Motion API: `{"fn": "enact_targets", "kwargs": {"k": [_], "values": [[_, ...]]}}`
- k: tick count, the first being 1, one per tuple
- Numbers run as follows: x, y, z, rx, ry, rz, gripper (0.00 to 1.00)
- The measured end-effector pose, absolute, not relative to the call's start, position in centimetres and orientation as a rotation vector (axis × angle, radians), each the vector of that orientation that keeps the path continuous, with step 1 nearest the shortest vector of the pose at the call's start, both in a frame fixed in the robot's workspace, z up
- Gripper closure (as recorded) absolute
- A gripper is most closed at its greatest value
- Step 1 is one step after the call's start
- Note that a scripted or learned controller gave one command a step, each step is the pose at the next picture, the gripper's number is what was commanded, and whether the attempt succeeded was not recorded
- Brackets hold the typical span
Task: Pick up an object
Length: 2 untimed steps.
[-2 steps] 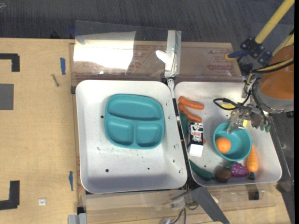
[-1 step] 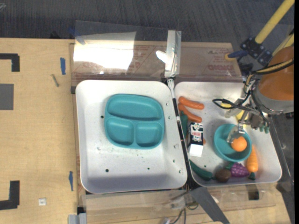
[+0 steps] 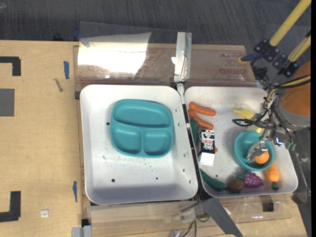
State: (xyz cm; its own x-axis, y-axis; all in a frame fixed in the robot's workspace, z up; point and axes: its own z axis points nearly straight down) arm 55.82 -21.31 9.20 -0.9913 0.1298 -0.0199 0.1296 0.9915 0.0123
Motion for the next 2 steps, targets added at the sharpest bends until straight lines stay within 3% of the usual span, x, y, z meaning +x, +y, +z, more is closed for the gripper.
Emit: {"fn": "enact_targets", "kwargs": {"k": [1,2], "values": [[51.1,-18.3,9.3,0.208,3.116,-0.002,0.0],[51.8,-18.5,10.9,0.206,3.094,-0.012,1.0]]}}
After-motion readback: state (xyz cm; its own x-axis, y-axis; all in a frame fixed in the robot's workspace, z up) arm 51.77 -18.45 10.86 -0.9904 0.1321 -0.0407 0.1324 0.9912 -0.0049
